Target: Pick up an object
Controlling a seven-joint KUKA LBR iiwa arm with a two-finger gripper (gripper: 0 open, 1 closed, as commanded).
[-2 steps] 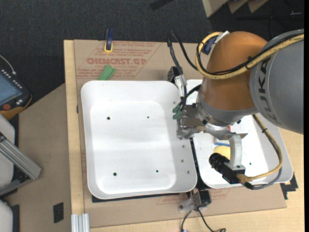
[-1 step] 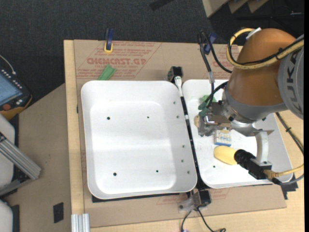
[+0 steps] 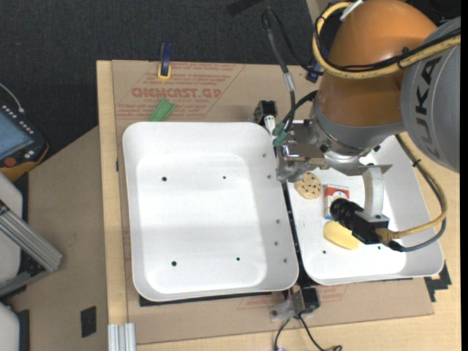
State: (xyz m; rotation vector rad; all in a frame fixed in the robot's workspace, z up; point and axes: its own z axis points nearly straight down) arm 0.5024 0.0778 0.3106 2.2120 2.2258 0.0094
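A blue clamp and green tape strip sit on the cardboard sheet behind the left bin.

Bins smooth white plastic; bench board matt cardboard; arm band glossy orange.

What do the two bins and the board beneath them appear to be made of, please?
The left bin and the right bin look like moulded white plastic with a smooth, slightly glossy finish: rounded corners, soft sheen, small dark holes in the floor. The board looks like brown corrugated cardboard, matte, with red printed lettering; its exact grade cannot be told.
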